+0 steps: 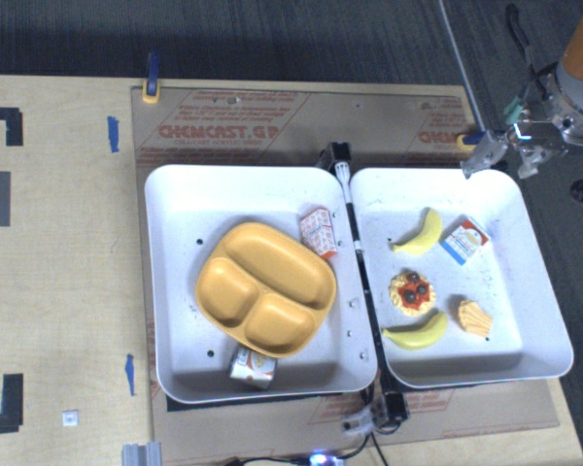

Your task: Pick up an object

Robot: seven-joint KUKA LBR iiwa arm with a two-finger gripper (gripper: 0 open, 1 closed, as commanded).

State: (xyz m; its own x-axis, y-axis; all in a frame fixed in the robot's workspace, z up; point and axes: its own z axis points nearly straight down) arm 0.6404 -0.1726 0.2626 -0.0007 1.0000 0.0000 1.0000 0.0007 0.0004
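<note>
gripper (496, 153) hovering over far right corner of right bin (534, 241), can't tell its state, holding nothing visible; bananas (420, 233) (415, 332), small box (463, 241) lying in that bin w/ other toys

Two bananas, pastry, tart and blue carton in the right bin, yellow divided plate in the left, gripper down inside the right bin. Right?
Not quite. The camera view shows the gripper outside the right bin, above its far right corner. Otherwise correct: two bananas, pastry, tart, blue carton, yellow divided plate.
</note>
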